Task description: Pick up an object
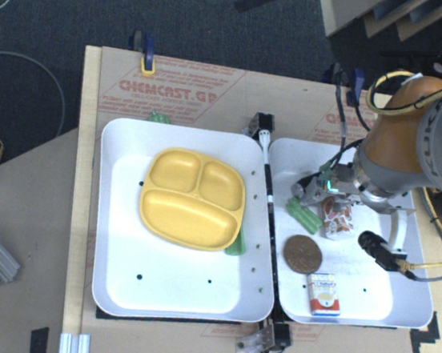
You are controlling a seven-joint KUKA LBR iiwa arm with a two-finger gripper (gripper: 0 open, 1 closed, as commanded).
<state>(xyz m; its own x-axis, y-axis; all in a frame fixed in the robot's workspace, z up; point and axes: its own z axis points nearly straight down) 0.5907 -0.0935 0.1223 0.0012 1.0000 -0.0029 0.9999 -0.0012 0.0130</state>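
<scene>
In the right bin (410, 305), the gripper (325, 195) half-hides a red-and-white packet (338, 219); its grip can't be told.

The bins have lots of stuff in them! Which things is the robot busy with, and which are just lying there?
Busy with:
gripper, down in the right bin
green piece and red-and-white packet, right beside it

Just lying there:
yellow divided plate in the left bin
brown round disc
small red-and-white box

A green object (235, 245) lies mostly hidden under the yellow plate (193, 199).
</scene>
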